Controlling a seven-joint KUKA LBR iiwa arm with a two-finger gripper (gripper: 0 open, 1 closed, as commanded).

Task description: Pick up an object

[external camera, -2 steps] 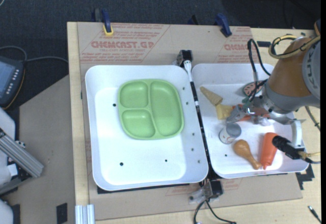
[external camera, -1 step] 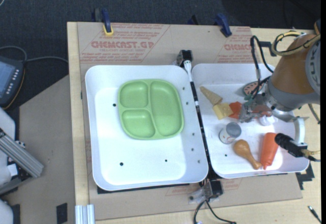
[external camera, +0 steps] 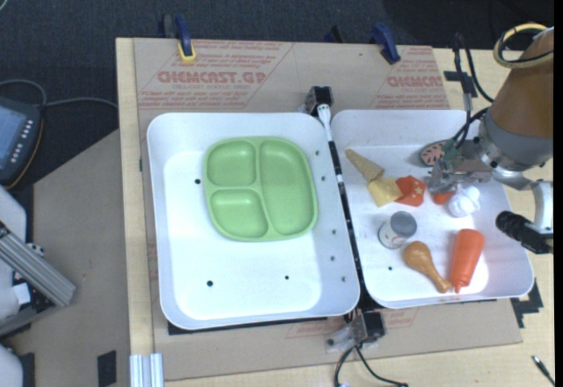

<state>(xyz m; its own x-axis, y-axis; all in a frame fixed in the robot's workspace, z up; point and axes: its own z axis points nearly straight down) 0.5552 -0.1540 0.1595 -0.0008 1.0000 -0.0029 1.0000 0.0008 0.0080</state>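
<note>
The arm [external camera: 526, 104] is seen at about 3 o'clock, and part of it is cut off by the edge. Its claw [external camera: 450, 176] is lowered into the right bin [external camera: 493, 281], among small toys. The claw is dark and tangled with cables, so how far it is opened cannot be told, and nothing can be seen for sure between its fingers.

Just under the claw, at its 6 o'clock, a small white toy [external camera: 464, 201] is found, with a bit of red beside it. What this toy is cannot be made out. At the claw's 9 o'clock a red toy [external camera: 410, 190] is seen, touching a yellow block [external camera: 383, 193]. A tan cone [external camera: 364, 164] lies just above the block, at 11 o'clock from it. A round brown thing [external camera: 433, 152] is half hidden behind the claw (its shape is hard to tell).

Lower down, at 7 o'clock from the claw, a small grey cup [external camera: 400, 228] is placed. A toy chicken leg [external camera: 424, 264] lies below it, and an orange carrot [external camera: 465, 258] lies just beside the leg, at the claw's 6 o'clock.

In the left bin [external camera: 176, 288] a green plate [external camera: 261, 188] with three parts is laid, well apart from the claw. Both bins are set on a brown worktop [external camera: 132, 113] with red letters.
</note>
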